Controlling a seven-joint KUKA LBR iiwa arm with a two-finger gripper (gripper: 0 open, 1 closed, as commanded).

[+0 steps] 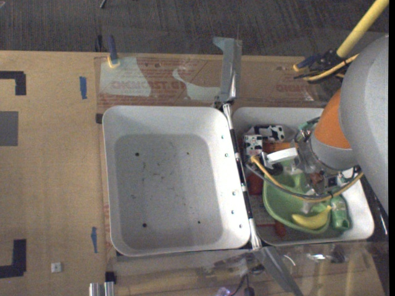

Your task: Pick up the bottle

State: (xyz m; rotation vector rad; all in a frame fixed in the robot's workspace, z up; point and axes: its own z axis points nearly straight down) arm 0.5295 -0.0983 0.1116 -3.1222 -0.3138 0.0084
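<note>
Reaching down into the right bin (365, 227), your gripper (300, 165) hovers among the clutter; I cannot tell its grip state. I can't pick out the bottle, so locate it first.

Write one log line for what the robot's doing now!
arm: over right bin | bowl: green, holds banana | left bin: beside it
</note>
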